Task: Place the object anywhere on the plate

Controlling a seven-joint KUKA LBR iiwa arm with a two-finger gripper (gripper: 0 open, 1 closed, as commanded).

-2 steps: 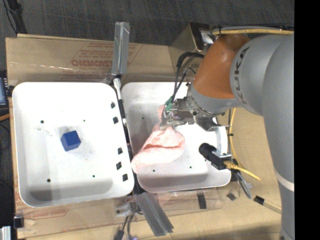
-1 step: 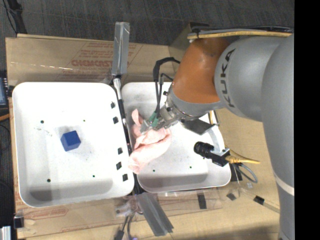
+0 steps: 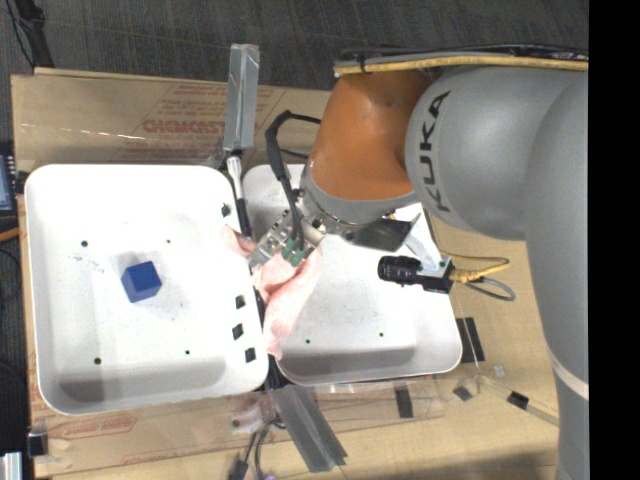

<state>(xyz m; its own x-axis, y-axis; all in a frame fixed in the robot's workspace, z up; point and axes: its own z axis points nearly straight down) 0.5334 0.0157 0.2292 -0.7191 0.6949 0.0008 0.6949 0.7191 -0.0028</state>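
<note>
The big grey arm (image 3: 500, 138), with KUKA written on it, is reaching over the right bin (image 3: 400, 353), and its fingers (image 3: 285, 245) are hanging right at the top of the pink cloth (image 3: 285, 293); I cannot tell if they are wide or narrow. The cloth is lying by that bin's left wall, stretching down from the fingers toward the front. The little blue cube (image 3: 141, 280) is sitting well apart in the left bin (image 3: 60, 198).

left bin (image 3: 60, 268) lies open around the blue cube (image 3: 141, 280); arm (image 3: 450, 158) overhangs right bin (image 3: 400, 353).
</note>
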